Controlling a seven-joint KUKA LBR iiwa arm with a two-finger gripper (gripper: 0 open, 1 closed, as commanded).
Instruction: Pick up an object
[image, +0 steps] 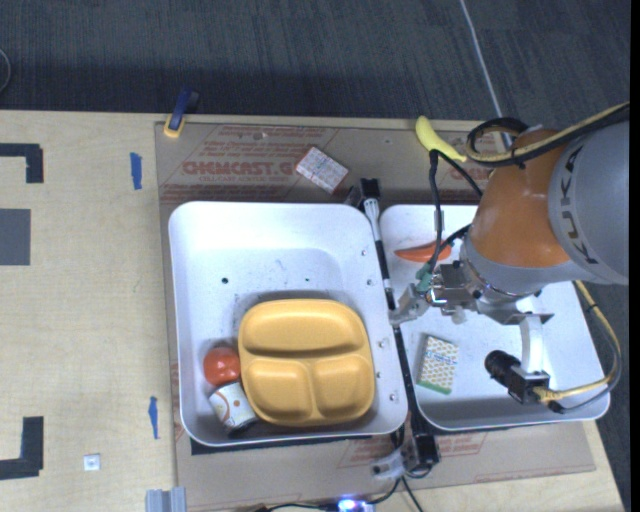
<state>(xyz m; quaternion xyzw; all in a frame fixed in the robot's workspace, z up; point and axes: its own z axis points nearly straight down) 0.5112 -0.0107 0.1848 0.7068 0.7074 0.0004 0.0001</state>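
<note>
My gripper (408, 302) hangs low over the left side of the right bin (570, 400), close to the wall shared by the two bins. Just below it lies a small flat patterned pad (438, 362), apart from the gripper. An orange object (414, 250) lies at the back of the right bin, partly hidden by the arm. In the left bin (200, 240) sit a yellow compartment tray (304, 358), an orange-red ball (221, 363) and a small white and orange toy (232, 403). I see nothing held in the gripper.
The grey arm with its orange band (520, 215) covers much of the right bin. A black cylinder (514, 377) on the arm juts out over the bin's front. A small printed card (321, 168) lies on the cardboard behind the bins.
</note>
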